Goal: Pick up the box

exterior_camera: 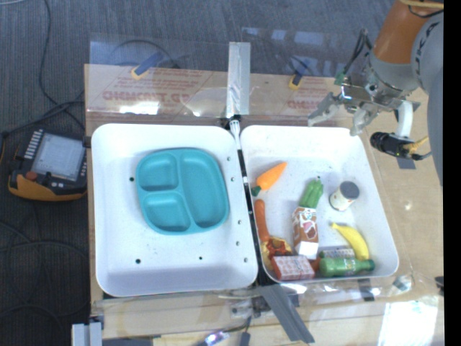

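A small red box [292, 267] lies flat in the right bin [374, 193], at its near edge, wedged between other items. Just above it a brown and white carton [306, 229] lies on its side. My gripper [338, 118] hovers over the far rim of the right bin, well away from both. Its two fingers [320, 112] are spread apart, so it is open with nothing between them.
The right bin also holds a carrot [270, 176], a green bottle [311, 193], a small can [344, 195], a banana [351, 240], a lying green bottle [346, 267] and an orange sausage [261, 218]. A teal divided plate [180, 189] sits in the left bin [115, 251].
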